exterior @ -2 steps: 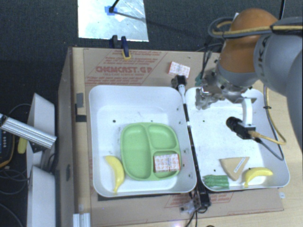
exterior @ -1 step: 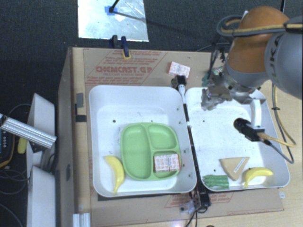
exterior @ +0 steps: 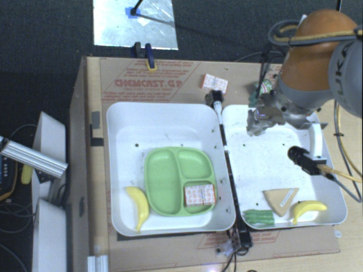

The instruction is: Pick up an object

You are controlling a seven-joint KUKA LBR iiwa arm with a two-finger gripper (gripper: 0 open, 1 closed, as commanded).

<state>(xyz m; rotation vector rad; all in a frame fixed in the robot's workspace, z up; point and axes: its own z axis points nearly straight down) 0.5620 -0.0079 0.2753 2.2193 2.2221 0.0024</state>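
Nothing looks picked yet: the gripper (exterior: 258, 123) hangs over the right bin's (exterior: 244, 169) far end, its grip state impossible to tell; candidate objects, a tan wedge (exterior: 279, 200) and banana (exterior: 308, 209), lie well below it, untouched

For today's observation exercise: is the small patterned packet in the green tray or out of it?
In: the packet lies within the green tray's lower right compartment.
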